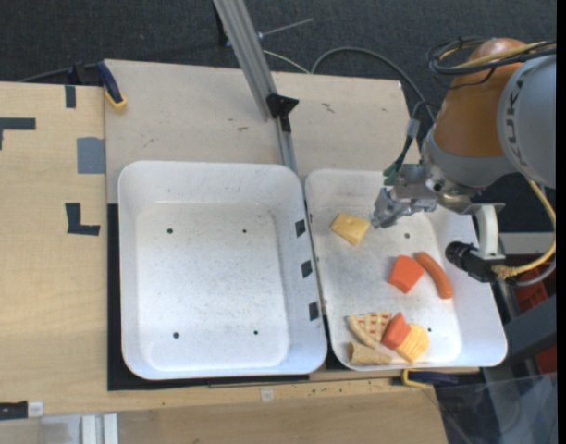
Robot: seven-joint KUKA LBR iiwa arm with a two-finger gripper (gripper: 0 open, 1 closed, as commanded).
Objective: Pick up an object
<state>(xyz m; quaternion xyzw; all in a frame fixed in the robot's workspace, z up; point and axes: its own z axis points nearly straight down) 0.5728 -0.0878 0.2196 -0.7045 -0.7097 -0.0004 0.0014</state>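
My gripper [383, 216] hangs over the upper part of the right bin [468, 340], just right of a pale yellow wedge of cheese [350, 228] that lies on the bin floor. Nothing shows between the gripper and the cheese. Lower in the same bin lie an orange-red block [405, 273] and an orange sausage-shaped piece [435, 275]. At the bin's front sit a waffle-patterned slice [366, 325], a small red piece [395, 332], a yellow block [414, 344] and a tan piece [368, 353].
The left bin [135, 248] stands beside the right one, sharing a raised rim. A slanted metal pole [251, 49] rises behind the bins. A black cable connector [463, 257] hangs off the arm over the right bin's right edge.
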